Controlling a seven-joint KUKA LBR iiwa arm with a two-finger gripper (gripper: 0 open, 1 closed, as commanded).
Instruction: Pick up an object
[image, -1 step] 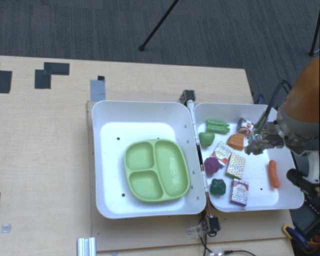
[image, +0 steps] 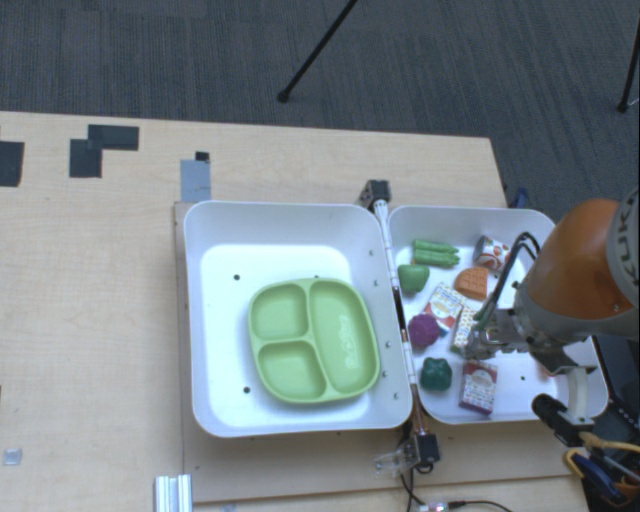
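The right bin (image: 520, 222) holds several small things: a light green bean pod (image: 435, 250), a green pepper (image: 412, 277), an orange piece (image: 472, 282), a white patterned packet (image: 446, 301), a purple piece (image: 424, 330), a dark green piece (image: 435, 373) and a red and white carton (image: 479, 388). My gripper (image: 483, 338) hangs low over the middle of this bin, right of the purple piece and just above the carton. The arm's orange band hides the bin floor to the right. Nothing visibly hangs from the gripper.
The left bin (image: 215, 300) holds a light green divided plate (image: 314, 340). A brownish small thing (image: 490, 250) lies at the right bin's far side. A metal divider (image: 392, 290) runs between the bins. Dark tape patches lie on the bench at far left.
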